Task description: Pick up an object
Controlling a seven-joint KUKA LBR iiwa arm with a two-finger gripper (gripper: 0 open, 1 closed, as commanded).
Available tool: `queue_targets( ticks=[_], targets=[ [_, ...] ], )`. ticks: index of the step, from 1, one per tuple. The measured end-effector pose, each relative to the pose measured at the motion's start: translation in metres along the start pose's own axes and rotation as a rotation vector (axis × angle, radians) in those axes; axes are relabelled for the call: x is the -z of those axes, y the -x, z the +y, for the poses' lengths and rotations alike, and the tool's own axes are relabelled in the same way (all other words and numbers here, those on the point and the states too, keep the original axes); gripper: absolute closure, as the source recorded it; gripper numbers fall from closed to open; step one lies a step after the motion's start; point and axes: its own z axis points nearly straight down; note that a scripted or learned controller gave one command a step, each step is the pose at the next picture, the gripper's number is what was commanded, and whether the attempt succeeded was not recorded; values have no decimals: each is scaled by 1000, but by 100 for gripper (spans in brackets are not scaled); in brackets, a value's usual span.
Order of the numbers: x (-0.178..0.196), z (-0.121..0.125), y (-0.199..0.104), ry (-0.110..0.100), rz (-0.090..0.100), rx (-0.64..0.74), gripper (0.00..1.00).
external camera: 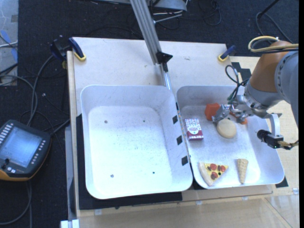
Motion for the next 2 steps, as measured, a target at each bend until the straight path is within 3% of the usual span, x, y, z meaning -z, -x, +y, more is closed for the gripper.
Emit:
queue_targets(
  ticks=[1, 2],
  targets=[
    [3, -56, -58, 2, 0, 1, 0],
    [3, -114, -87, 2, -1, -1, 0]
  ],
)
